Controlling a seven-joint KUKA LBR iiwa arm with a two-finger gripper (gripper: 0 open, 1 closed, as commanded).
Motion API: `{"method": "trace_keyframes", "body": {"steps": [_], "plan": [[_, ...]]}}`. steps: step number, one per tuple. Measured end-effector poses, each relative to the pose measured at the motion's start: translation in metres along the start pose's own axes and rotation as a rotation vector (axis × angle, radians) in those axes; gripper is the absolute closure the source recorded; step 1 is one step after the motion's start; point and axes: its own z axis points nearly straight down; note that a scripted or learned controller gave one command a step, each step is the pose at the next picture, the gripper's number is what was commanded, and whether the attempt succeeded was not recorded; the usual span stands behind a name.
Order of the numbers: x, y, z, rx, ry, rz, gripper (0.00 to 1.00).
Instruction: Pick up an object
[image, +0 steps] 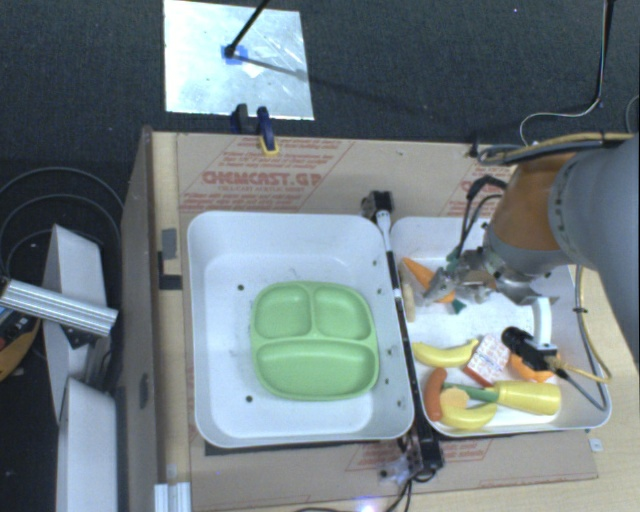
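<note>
The gripper (455, 285) was seen lowered into the upper part of the right bin (570, 425), just beside an orange piece (418, 270); whether its hand was apart or together could not be told. A banana (445, 353), a red-and-white packet (487, 358) and a yellow bottle (528, 397) were lying nearer the bin's front, while a green divided plate (315, 340) was resting in the left bin (215, 260).

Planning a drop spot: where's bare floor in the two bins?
Left bin: a bare white ring around the green divided plate, widest along its far and left sides. Right bin: crowded along the near edge with a banana and other toy food; the gripper hangs over its far half.
</note>
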Motion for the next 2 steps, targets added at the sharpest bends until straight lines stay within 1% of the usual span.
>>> {"method": "trace_keyframes", "body": {"steps": [1, 2], "plan": [[-0.014, -0.074, 0.003, 0.012, 0.002, 0.007, 0.00], [-0.028, 0.048, -0.028, -0.008, -0.002, -0.003, 0.00]]}}
